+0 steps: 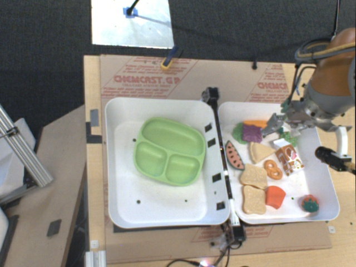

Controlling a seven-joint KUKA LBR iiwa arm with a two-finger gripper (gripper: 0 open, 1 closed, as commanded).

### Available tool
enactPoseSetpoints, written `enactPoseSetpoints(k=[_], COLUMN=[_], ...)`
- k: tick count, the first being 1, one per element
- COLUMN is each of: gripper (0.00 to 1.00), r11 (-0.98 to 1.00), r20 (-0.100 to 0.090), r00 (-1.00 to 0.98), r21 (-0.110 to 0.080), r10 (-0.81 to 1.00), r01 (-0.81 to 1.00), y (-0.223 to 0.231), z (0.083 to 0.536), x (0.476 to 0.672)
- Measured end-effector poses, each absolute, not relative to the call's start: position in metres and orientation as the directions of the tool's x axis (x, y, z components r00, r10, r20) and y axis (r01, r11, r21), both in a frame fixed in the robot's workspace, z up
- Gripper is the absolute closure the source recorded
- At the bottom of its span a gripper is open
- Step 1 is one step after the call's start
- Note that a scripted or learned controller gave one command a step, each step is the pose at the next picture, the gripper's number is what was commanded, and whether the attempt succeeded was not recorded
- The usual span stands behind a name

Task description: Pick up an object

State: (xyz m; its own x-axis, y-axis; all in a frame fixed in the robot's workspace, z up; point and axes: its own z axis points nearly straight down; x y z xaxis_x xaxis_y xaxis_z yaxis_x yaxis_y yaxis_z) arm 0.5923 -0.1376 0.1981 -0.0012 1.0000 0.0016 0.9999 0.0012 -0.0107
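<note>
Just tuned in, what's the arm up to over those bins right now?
The gripper hangs over the far end of the right bin, near the purple toy and the orange piece. I can't see anything between its fingers. The rest of the toy food, including the watermelon slice, two bread slices and pretzel, lies in that bin. The left bin holds a green divided tray.

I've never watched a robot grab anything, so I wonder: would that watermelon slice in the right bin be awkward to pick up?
Probably a bit. The watermelon slice looks thin and lies flat on the right bin floor, so there is little edge to pinch. It looks like rigid, light toy food, so it should hold its shape. Its smooth surface might slide if pushed rather than roll.
</note>
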Motion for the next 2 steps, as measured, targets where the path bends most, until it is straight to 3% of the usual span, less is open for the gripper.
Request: enactPoseSetpoints(k=[1, 2], gripper=[0.0, 0.0], r11=[0.003, 0.003], r20=[0.0, 0.001], r00=[-0.003, -0.003], r21=[0.0, -0.005], r10=[1.0, 1.0], r01=[1.0, 1.0], y=[-0.137, -0.13], z=[0.204, 0.143], x=[0.595, 0.594])
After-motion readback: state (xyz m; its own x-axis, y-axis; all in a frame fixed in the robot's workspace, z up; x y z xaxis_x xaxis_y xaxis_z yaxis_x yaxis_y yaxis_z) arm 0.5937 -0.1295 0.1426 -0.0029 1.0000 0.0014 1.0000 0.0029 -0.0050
